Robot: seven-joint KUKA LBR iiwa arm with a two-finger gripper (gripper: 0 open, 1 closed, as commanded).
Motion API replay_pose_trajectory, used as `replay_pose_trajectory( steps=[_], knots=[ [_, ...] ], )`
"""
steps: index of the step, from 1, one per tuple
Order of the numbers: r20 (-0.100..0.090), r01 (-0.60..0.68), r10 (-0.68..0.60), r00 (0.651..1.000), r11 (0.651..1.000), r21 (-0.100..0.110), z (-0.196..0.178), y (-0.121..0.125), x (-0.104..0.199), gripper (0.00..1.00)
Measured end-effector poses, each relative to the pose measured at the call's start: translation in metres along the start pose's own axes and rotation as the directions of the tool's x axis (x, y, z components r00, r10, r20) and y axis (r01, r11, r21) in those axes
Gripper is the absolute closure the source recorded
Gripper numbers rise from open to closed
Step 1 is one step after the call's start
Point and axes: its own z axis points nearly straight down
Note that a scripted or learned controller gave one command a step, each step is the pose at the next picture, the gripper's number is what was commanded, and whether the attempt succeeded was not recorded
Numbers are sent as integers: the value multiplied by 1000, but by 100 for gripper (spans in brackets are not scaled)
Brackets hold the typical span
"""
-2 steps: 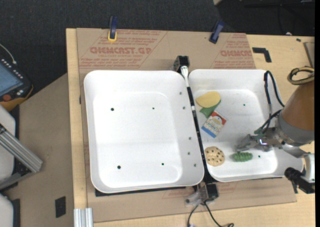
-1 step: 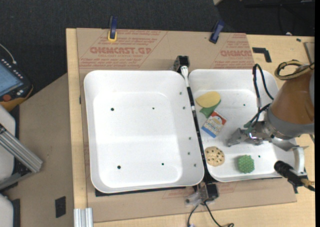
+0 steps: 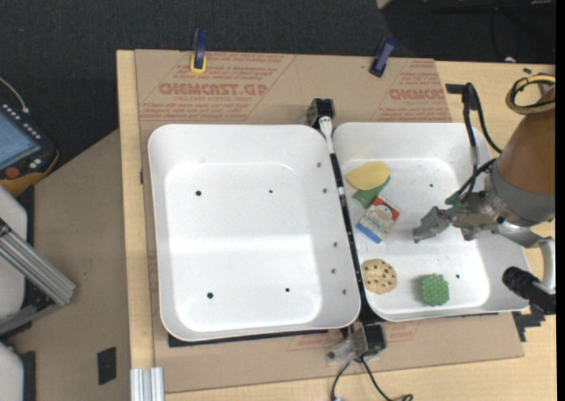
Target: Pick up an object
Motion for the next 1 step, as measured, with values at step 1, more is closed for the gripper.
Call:
replay_pose_trajectory(
  steps=[1],
  knots=[
    [6,-4,4,1000,1000,-8,-125,3,-40,0]
  ],
)
